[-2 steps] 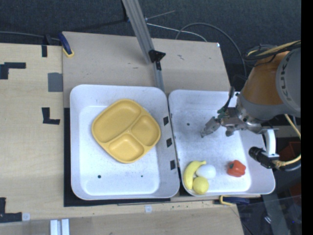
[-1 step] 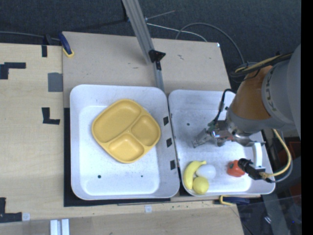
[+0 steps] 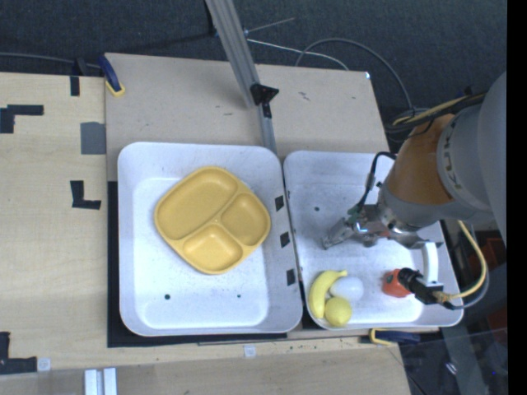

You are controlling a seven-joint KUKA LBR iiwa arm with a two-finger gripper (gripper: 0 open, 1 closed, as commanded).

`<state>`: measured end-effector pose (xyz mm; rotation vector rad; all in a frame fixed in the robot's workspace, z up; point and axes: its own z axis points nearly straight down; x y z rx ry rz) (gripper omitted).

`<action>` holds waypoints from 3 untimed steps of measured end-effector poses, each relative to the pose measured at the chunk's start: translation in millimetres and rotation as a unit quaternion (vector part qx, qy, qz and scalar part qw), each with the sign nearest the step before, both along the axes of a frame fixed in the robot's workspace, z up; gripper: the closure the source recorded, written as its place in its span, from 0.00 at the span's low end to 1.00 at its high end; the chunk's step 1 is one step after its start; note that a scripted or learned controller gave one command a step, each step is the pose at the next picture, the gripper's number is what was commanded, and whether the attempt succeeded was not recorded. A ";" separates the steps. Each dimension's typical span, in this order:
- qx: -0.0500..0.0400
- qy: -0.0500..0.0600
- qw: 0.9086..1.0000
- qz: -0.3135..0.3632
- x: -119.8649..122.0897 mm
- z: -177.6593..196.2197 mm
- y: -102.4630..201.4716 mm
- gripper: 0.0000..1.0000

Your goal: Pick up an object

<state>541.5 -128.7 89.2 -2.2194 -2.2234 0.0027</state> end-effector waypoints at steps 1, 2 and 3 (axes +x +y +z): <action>0.001 0.000 1.000 0.000 0.0 10.1 0.6 1.00; 0.000 -0.003 1.000 -0.001 -0.8 70.9 -5.9 1.00; 0.000 -0.004 1.000 0.000 0.4 133.5 -10.4 1.00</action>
